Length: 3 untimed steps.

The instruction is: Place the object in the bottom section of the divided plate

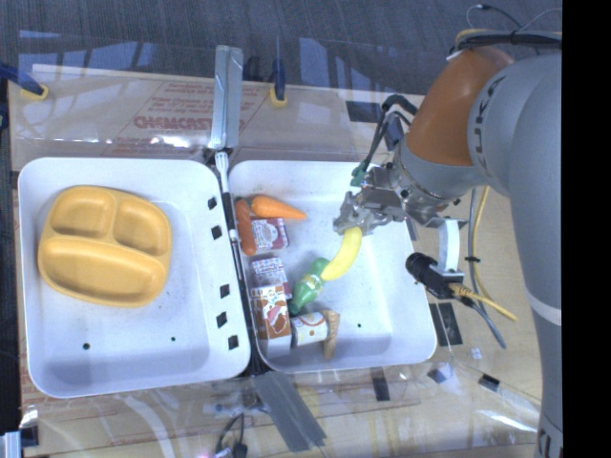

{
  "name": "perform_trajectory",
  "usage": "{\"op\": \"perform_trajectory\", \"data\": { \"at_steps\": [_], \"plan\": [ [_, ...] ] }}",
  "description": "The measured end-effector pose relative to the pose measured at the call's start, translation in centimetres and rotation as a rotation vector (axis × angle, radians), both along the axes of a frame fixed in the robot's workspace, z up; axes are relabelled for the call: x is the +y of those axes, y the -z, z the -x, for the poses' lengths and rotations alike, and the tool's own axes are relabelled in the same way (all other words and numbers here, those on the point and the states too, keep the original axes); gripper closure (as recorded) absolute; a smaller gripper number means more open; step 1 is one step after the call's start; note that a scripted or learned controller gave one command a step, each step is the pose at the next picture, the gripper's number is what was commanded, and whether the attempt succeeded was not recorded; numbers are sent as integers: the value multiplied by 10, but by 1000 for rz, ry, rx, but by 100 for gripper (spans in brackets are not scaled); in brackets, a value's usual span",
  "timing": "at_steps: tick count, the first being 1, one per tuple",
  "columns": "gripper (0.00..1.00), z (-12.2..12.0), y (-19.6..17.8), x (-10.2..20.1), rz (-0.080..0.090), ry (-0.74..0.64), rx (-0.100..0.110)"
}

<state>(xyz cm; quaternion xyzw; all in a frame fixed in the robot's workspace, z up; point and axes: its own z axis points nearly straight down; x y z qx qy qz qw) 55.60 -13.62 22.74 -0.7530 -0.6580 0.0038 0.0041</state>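
Camera view: The gripper (361, 216) is seen over the right bin (401, 327), at the upper end of the banana (342, 254). It cannot be told whether the banana is actually gripped. The divided plate (103, 246) is seen in the left bin (124, 356), well apart. The grasp should be confirmed before lifting. The banana should then be carried over the bin walls and lowered into the plate's long bottom section, clear of the 2 upper sections.

R bin (401, 337), centre of frame: carrot (277, 207) at top, green pepper (307, 292) mid, small packets (270, 299) along its L wall. L bin (115, 365) at left.
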Motion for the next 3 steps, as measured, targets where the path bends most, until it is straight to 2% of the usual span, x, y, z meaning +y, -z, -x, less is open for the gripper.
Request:
{"op": "perform_trajectory", "data": {
  "at_steps": [1,2,3],
  "plan": [
    [100,-31,1,60,2,-23,-6],
    [100,-16,40,138,2,-41,-3],
    [100,80,40,205,6,230,-1]
  ]
}}
